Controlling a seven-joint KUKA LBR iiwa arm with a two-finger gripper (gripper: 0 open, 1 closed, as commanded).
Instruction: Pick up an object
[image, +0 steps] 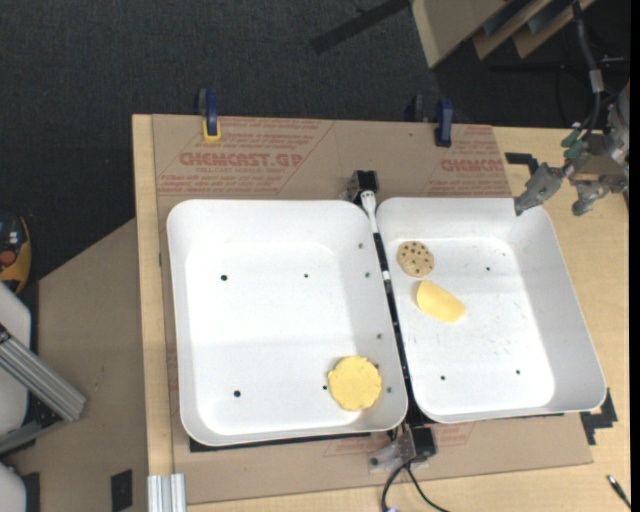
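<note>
the gripper (558, 192), fingers spread wide and empty at the right bin's (560, 300) far corner, should drop squarely over the yellow piece (440, 302), clear of the cookie (415, 258) just beside it.

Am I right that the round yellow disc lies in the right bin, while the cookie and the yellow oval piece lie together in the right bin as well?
Not quite: the camera view shows the round yellow disc in the left bin, near its front right corner. The cookie and yellow oval piece do lie together in the right bin.

A single fixed camera looked down at a slant from above the bench (300, 150), far enough back to take in both white bins (190, 300) side by side and the surrounding dark floor (80, 60).
</note>
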